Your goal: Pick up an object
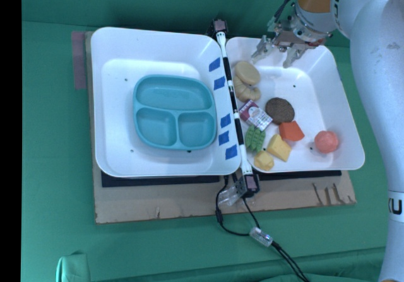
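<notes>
While the pincer point(279, 52) hangs spread and gripping nothing over the right bin's point(328, 101) far edge, smooth toy foods lie below it: a tan oval potato point(247, 72) nearest, then a dark round patty point(279, 110), an orange wedge point(291, 130), a yellow cheese chunk point(279, 147) and a pink ball point(326, 141). A glossy teal divided tray point(173, 111) sits in the left bin point(120, 53).

Right bin point(319, 79) far half bare, toy food point(271, 129) crowding near-left
</notes>
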Controlling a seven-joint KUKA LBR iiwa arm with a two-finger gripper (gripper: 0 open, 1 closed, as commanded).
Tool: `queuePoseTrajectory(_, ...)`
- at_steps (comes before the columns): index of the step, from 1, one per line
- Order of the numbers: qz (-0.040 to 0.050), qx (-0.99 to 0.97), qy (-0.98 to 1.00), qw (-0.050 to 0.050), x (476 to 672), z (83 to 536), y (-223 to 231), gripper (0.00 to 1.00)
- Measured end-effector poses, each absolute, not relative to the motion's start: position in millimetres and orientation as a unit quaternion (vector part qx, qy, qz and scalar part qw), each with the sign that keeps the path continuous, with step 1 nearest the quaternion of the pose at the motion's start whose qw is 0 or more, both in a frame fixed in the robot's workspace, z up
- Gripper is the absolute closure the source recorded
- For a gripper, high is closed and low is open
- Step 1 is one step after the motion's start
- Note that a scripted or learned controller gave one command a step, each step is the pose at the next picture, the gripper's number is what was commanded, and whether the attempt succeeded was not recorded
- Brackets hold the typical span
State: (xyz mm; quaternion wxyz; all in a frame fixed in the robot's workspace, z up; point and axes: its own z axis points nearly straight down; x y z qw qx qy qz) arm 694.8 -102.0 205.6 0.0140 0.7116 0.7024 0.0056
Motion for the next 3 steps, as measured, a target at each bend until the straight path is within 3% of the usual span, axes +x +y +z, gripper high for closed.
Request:
queuePoseTrajectory(1,-0.0025,0.708,0.706,0.003,701.9,192.7,-100.5,0.00)
queuePoseTrajectory(3,-0.0040,0.709,0.705,0.002,700.7,188.7,-99.5,0.00)
